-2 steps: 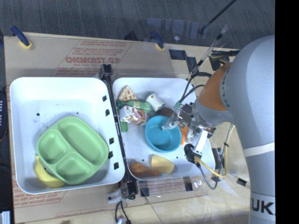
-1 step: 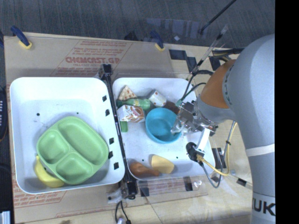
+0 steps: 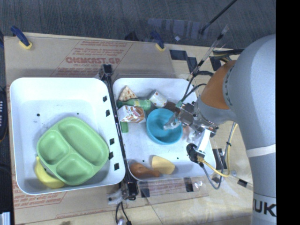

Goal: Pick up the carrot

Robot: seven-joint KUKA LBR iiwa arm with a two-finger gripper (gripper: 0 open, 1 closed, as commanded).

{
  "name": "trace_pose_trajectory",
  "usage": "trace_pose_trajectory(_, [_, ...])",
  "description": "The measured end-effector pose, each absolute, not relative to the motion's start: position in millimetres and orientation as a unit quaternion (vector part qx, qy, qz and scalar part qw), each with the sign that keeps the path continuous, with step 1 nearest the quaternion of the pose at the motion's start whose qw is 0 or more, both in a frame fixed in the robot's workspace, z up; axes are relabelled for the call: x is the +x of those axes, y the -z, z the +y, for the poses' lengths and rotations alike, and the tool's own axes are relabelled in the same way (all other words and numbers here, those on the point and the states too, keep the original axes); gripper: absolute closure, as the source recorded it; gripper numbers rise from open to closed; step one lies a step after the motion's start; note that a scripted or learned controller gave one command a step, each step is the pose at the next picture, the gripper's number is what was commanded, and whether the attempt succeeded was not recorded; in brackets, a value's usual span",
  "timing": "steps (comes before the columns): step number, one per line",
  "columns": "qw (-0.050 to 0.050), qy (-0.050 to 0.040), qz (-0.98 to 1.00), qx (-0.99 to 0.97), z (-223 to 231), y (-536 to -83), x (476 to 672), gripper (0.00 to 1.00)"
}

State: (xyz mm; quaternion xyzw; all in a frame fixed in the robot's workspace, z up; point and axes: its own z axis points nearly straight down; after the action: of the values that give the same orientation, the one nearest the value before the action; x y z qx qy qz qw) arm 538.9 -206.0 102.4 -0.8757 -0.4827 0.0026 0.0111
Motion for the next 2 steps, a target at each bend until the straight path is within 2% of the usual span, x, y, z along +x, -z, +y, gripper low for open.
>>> trace_pose_trajectory(1, [0.006, -0.0039, -0.437, -0.9, -146, -129, 509.6, 0.0])
trace_pose_trajectory(2, [0.003, -0.0016, -0.483, -0.875, -153, -166, 590.5, 0.0])
